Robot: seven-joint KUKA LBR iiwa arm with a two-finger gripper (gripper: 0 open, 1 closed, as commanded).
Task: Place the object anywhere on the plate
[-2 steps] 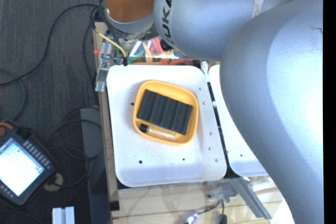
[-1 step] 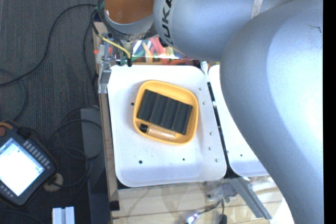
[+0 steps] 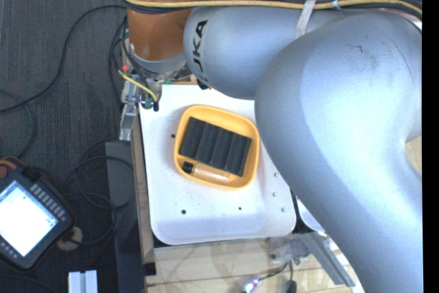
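From the camera view above the bench, the big grey arm [image 3: 329, 99] sweeps in and covers most of the right-hand side. Its orange band [image 3: 161, 7] sits at the top, and the gripper [image 3: 130, 106] hangs below it, over the far left edge of the white bin [image 3: 206, 216]. The wrist and its yellow cabling hide most of the gripper, so I cannot tell whether it is released or clenched. I see nothing held in it.

From the gripper, the yellow plate [image 3: 184, 121] lies down and to the right in the picture, near but clearly apart, and it rests flat on the bin floor. A dark ridged pad [image 3: 216, 143] covers most of the plate. The object [image 3: 209, 173], a short tan cylinder with a darker end, lies on the side of the plate farthest from the gripper, along the rim, between the pad and the plate's edge. Its long axis runs roughly left to right in the picture and dips slightly to the right, with the dark end on the side nearer the gripper.

As I judge it, the object is already inside the plate's rim, so the placing looks done. If a new grasp were wanted, the gripper would have to travel across the pad and close across the cylinder's short width.

Down and to the left of the gripper, off the bench, a teach pendant [image 3: 24, 216] lies on the floor.
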